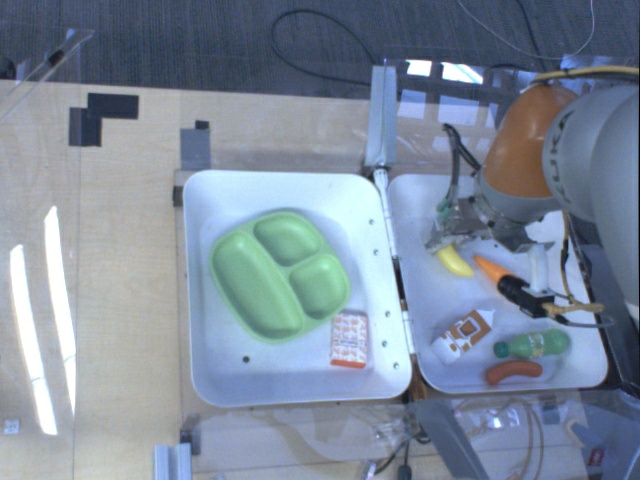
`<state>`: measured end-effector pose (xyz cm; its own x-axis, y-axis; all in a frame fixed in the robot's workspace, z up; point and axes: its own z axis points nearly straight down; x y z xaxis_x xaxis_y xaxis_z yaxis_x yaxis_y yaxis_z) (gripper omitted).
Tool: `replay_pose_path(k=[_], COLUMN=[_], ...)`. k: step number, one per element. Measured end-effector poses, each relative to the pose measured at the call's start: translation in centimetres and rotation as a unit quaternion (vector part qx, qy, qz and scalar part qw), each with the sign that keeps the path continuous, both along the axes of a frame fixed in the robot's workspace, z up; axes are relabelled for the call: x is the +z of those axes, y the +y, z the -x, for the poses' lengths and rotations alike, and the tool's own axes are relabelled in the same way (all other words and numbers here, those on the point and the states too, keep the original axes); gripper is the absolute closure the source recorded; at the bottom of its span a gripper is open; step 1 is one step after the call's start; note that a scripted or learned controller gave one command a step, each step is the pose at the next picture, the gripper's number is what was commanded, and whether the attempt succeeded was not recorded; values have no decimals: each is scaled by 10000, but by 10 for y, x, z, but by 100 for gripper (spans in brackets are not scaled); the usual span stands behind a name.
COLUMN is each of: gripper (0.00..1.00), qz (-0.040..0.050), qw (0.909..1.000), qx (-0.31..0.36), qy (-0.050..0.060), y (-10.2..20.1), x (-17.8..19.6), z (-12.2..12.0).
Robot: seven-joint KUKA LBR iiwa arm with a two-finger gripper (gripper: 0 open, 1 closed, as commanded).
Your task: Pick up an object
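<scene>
Your grey arm with the orange band [530,158] reaches in over the right-hand shallow white bin [585,368], and its claw [458,223] hangs low at the bin's upper left part, just above the small yellow banana-shaped toy [456,260]. You cannot tell from this slanted view whether the claw is released or clenched, and nothing shows gripped in it.

Candidates for picking all lie in that right bin: the banana toy, a small orange carrot-shaped piece [490,267] just beside it, a brown and white carton [464,335], a green plastic bottle [530,345] and a red sausage-shaped toy [514,371] near the front wall. The left-hand white bin [200,368] carries a green divided plate [280,273] and a small red and white packet [349,340], well apart from the claw.

This looks like the approach step, with the banana the likely target. Next you would need the claw centred over it, lowered squarely, and closed across its narrow width, clear of the carrot.
</scene>
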<state>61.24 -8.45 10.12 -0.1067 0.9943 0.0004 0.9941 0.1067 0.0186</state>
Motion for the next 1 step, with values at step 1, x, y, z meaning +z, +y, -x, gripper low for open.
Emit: replay_pose_path(k=[1], gripper=[100], qz=[30], qw=[9931], qx=[1169], qy=[42], y=[31], x=[86], z=[-8])
